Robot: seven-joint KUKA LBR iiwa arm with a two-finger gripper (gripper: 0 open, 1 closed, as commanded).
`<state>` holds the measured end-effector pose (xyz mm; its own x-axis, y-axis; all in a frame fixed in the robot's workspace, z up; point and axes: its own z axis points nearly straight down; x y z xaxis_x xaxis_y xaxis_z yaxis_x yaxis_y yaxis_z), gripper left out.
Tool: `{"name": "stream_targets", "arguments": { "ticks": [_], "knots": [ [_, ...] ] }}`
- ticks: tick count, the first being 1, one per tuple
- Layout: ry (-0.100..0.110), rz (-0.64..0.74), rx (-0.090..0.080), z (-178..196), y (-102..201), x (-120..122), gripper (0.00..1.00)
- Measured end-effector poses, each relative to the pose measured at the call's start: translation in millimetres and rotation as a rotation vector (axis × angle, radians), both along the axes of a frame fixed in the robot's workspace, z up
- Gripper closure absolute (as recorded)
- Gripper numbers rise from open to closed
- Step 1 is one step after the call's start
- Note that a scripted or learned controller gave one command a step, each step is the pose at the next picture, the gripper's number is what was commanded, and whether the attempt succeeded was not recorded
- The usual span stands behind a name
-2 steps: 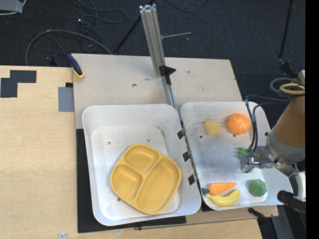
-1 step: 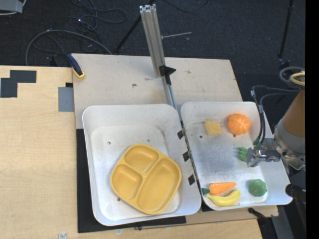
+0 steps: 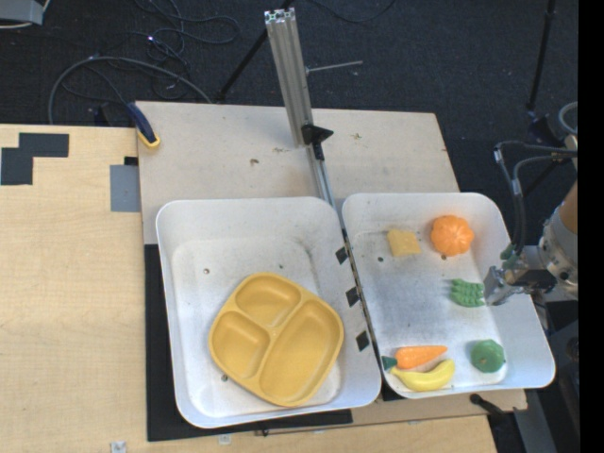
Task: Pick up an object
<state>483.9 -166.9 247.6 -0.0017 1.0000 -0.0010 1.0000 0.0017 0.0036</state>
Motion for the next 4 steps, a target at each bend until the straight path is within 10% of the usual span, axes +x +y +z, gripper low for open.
{"name": "stream_targets", "arguments": {
  "ticks": [4],
  "knots": [
    [0.010, 0.002, 0.002, -20, 203, 23, 1.00]
  ]
}}
